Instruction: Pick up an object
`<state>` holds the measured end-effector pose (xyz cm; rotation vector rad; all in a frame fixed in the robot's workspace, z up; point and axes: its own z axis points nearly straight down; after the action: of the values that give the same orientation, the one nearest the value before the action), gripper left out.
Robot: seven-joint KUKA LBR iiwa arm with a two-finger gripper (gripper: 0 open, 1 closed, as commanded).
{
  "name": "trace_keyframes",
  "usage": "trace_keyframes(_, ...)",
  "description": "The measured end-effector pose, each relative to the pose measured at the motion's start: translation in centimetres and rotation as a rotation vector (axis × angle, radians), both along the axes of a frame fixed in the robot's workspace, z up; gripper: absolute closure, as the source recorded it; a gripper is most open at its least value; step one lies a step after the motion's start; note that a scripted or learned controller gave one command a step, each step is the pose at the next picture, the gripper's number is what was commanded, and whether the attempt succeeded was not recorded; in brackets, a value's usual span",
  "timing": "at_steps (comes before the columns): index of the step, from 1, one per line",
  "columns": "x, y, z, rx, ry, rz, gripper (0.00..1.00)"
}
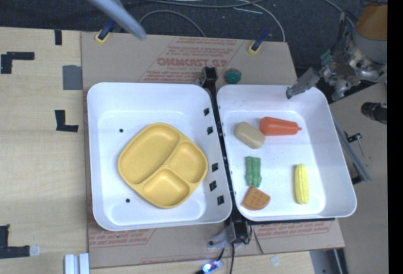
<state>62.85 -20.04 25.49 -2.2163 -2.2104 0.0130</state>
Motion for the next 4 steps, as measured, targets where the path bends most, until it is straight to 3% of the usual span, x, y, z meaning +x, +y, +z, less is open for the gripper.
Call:
trace_keyframes(1,0.2,0.1,0.9,-0.003,-0.013,0.004,0.0)
trace_keyframes(4,1.7,0.2,-15.5,-0.004,-0.009,0.004,0.0)
